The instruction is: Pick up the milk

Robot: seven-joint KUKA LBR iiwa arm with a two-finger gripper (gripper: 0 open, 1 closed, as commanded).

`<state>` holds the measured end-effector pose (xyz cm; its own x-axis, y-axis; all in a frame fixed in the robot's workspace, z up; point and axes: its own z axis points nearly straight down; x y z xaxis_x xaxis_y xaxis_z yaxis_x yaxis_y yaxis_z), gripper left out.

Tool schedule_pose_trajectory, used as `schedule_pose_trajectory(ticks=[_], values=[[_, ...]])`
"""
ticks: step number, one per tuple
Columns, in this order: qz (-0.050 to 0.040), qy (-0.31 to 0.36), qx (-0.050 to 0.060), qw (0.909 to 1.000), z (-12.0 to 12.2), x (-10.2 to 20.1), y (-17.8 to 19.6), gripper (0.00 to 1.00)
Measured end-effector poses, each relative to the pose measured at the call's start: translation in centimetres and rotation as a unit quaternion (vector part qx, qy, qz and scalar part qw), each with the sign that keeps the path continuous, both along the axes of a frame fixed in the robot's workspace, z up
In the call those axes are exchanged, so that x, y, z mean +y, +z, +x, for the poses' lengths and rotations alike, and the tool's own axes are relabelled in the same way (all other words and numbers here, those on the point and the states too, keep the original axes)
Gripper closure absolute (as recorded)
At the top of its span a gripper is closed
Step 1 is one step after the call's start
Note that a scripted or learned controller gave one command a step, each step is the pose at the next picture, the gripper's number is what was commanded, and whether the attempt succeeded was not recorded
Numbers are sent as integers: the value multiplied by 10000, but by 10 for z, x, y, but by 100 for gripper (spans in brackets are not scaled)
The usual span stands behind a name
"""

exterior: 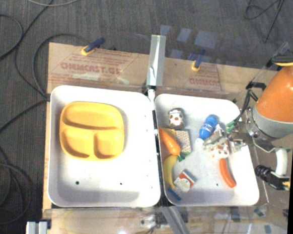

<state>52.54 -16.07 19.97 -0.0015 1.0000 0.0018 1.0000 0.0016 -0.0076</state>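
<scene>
The milk (184,181) is a small white carton with red print and a blue edge. It lies on its side near the front of the right bin (241,197), just right of a yellow banana (168,169). My gripper (223,143) hangs low over the right half of that bin, beside a blue bottle (209,125) and above a small white item with red spots (219,151). It is well to the right of and behind the milk, not touching it. The grey arm with its orange band (284,97) comes in from the right.
The right bin also holds an orange carrot (169,141), a checkered waffle piece (183,139), a small round can (175,118) and a red sausage (227,174). In the left bin (55,182) lies a yellow divided tray (92,130).
</scene>
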Motion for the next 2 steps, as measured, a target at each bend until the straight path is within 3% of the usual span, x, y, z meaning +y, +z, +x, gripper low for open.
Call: schedule_pose_trajectory(ticks=[1,2], values=[[45,253,12,9997,47,-57,-95,0],[34,244,28,9997,47,-59,-90,100]])
